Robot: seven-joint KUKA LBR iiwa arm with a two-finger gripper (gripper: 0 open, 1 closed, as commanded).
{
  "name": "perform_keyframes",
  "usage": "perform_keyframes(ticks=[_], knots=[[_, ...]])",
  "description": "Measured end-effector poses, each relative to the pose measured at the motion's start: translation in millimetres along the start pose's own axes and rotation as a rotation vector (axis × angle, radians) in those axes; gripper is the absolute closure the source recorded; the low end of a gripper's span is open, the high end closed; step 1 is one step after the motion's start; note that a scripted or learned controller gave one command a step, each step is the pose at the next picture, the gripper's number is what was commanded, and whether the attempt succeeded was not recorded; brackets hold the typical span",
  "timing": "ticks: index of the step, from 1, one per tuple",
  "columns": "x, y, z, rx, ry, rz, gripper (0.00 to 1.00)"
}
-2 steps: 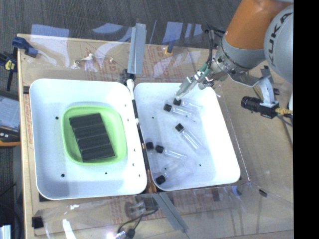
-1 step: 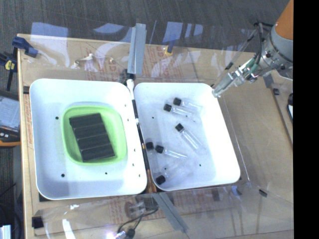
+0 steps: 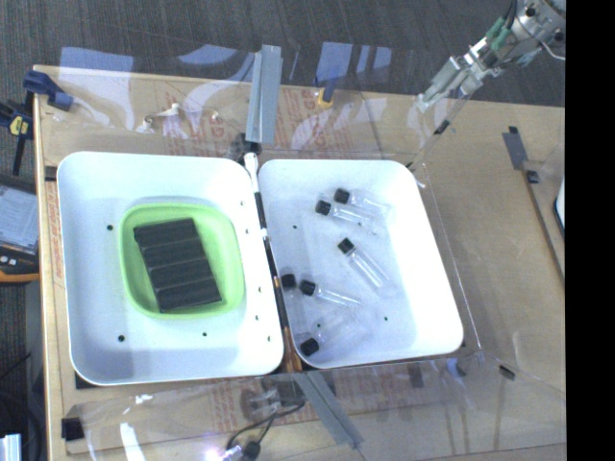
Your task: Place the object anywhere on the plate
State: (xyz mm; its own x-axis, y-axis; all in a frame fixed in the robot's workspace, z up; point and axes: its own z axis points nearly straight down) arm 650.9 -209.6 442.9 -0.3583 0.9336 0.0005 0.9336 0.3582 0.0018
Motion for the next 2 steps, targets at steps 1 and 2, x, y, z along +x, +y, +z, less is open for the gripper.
perform_keyframes(ticks=[1, 2], knots=[[66.2, 31.9, 1.2, 0.006, 0.000, 0.121, 0.00], [-2.7, 5.1, 0.3, 0.002, -0.002, 0.171, 0.00]])
